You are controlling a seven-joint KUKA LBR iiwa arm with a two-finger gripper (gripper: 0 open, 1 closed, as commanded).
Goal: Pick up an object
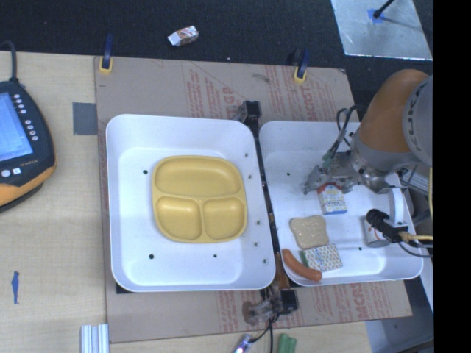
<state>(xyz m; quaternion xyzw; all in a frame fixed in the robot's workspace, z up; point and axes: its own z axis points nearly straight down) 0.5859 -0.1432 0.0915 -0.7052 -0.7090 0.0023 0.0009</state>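
In the camera view, the claw (pixel 330 181) hangs low over the right bin (pixel 283 142), directly above a small carton (pixel 333 199) with a blue base; whether it is parted or closed I cannot tell. To grasp well, it should probably centre on the carton's narrow sides and descend straight. Just below the carton lies a tan toast slice (pixel 309 231), flat and rough. Further below sit a speckled cracker (pixel 324 257) and a glossy red sausage (pixel 300 266). The left bin (pixel 125 197) holds a smooth yellow divided plate (pixel 199 197).

A divided plate (pixel 199 198) lies in the left bin (pixel 125 197); toast (pixel 309 231) in the right bin (pixel 283 153).
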